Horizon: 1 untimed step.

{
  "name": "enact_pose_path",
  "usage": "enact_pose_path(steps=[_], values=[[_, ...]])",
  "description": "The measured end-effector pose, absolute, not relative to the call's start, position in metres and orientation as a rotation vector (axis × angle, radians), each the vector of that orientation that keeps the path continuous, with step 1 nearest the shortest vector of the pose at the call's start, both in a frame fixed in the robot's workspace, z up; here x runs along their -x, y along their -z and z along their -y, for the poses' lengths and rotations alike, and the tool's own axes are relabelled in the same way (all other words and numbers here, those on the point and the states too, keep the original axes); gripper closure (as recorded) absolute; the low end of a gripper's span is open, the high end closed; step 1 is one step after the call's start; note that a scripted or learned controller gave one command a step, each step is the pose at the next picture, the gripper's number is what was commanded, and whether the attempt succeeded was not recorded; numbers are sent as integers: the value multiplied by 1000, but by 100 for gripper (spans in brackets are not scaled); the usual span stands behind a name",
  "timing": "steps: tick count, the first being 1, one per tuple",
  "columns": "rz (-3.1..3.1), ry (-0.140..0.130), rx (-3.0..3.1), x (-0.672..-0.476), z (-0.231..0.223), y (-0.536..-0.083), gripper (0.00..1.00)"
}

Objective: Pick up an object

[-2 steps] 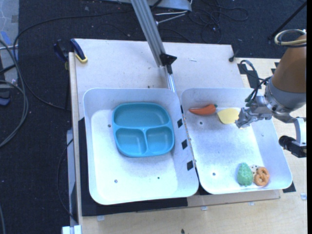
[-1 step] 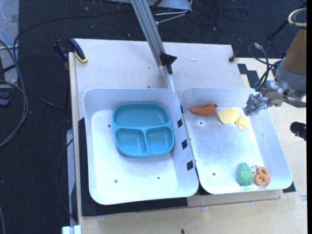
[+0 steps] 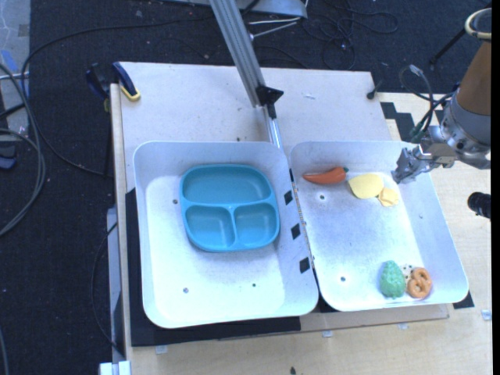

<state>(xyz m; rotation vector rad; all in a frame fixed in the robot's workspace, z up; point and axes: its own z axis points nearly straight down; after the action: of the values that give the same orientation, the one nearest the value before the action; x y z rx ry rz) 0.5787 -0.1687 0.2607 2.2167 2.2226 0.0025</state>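
A pale wooden desk (image 3: 328, 100) carries two shallow white bins side by side, standing on a dark floor (image 3: 55, 225) strewn with black cables (image 3: 47, 155). A slanted metal pole (image 3: 238, 41) runs down from the top of the view to the seam between the bins, and a blue-and-yellow clamp (image 3: 125, 84) sits at the desk's far left corner.

The left bin (image 3: 226, 287) holds a blue divided plate (image 3: 230, 207) with three compartments, lying flat near the bin's middle. The right bin (image 3: 351, 248) holds the small things: an orange carrot (image 3: 325, 176) near its far edge, a yellow lemon-like piece (image 3: 366, 185) just beside the carrot, and a smaller yellow piece (image 3: 388, 198) touching or nearly touching that one. In the near right corner lie a green lumpy toy (image 3: 392, 280) and an orange pretzel (image 3: 419, 283), just beside each other.

The grey arm (image 3: 469, 123) reaches in from the right, and its gripper (image 3: 406, 166) hangs over the far right edge of the right bin, near the yellow pieces. Whether it is apart or together I cannot tell, and nothing is visibly held in it.
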Motion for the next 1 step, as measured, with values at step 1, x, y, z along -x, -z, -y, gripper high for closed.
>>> enact_pose_path(steps=[1], values=[[-2229,0,-2216,-566,126,-256,100]])
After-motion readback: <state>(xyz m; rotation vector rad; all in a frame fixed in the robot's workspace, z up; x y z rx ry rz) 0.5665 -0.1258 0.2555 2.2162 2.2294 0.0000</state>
